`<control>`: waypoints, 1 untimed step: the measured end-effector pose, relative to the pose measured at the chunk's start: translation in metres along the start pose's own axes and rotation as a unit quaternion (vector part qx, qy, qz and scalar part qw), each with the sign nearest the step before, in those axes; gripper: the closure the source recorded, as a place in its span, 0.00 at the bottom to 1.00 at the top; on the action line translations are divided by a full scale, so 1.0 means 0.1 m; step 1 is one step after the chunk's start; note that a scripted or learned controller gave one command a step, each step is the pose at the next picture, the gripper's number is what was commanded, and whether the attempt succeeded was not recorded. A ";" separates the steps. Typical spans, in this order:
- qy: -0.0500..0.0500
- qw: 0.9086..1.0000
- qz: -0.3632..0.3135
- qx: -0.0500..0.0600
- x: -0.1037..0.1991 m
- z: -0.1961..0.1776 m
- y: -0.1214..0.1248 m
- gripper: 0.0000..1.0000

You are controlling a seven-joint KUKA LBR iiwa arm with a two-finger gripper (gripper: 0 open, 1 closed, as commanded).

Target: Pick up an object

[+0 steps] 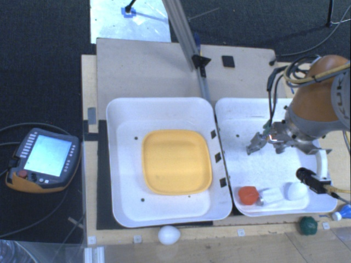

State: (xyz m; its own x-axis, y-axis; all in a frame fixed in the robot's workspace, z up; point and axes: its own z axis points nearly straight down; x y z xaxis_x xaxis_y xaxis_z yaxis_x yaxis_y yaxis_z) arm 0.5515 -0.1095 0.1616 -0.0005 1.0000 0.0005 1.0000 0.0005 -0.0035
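A dark carpeted floor surrounds a pale wooden bench (142, 64) that carries two shallow white bins side by side. The left white bin (123, 147) holds a square yellow plastic plate (176, 161) lying flat near its middle. The right white bin (236, 114) holds three small things along its near wall — a round orange-red object (248, 195), a short white cylinder-like piece (271, 196) just beside it, and a white ball (296, 190) a little further right.

The grey arm with its orange band (323, 92) reaches in from the right, and its two-finger gripper (267, 142) hangs over the middle of the right bin, well apart from the objects at the near wall. Nothing is seen between its fingers; how far they are spread I cannot tell from this angle.

On the bench edge in front of the bins lie a white egg-shaped object (169, 235) and, further right, a dark green ball (308, 225). A grey-and-orange handheld control pendant with a lit screen (43, 159) rests on the floor to the left, and a slanted metal pole (184, 26) rises behind the bins.
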 end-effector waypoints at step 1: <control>0.000 1.000 0.000 0.000 0.02 0.61 0.03 0.00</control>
State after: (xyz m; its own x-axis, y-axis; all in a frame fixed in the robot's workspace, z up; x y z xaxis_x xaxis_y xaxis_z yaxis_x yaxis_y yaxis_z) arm 0.5547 -0.1076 0.1004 -0.0001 1.0000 0.0006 1.0000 0.0001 -0.0043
